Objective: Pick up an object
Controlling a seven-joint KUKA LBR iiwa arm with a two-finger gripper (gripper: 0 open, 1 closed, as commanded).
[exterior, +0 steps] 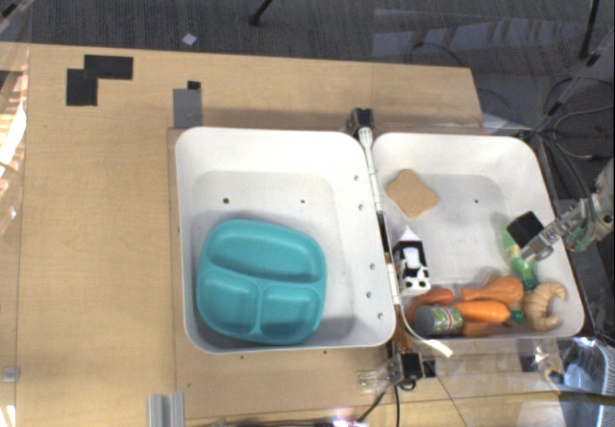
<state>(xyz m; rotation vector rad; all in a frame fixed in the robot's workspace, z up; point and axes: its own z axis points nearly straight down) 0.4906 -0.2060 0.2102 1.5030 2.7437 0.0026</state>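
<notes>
I see the end effector (534, 240) at right bin's (452, 161) right edge, grip state I cannot tell, green plastic vegetable (519, 262) directly beneath it, orange toy carrot (485, 312) nearby.

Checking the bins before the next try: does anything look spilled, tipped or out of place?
Nothing spilled. The toys are heaped in the right bin's near corner, the cow carton lying on its side. The teal tray sits flat in the left bin.

Two white bins (272, 148), one teal tray (259, 279), one cracker (411, 192), one milk carton (412, 265), one croissant (546, 304).
</notes>
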